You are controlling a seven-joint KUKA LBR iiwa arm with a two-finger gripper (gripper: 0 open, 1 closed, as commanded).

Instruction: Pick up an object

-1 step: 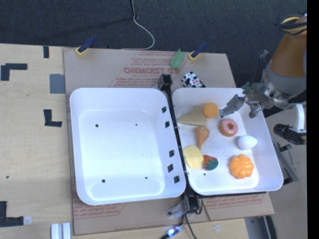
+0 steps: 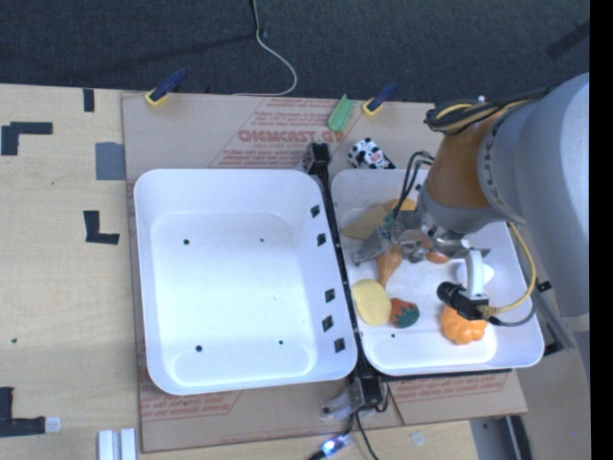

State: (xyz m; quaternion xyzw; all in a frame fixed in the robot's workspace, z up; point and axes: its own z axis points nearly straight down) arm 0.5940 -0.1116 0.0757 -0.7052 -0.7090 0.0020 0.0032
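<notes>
My gripper reaches down into the right bin, near its left wall, under the grey arm with its orange band. Just below the gripper lies an orange cone-shaped piece, and a tan flat object sits just above it. Toward the front of the bin rest a pale yellow lump, a small red and green object and an orange object. A white piece lies under the wrist. The arm hides part of the bin's back half.
The left bin adjoins the right one along a black hinge strip. A black-and-white cow toy lies on the cardboard behind the right bin. A green clip and two yellow-blue clamps hold the cardboard's back edge.
</notes>
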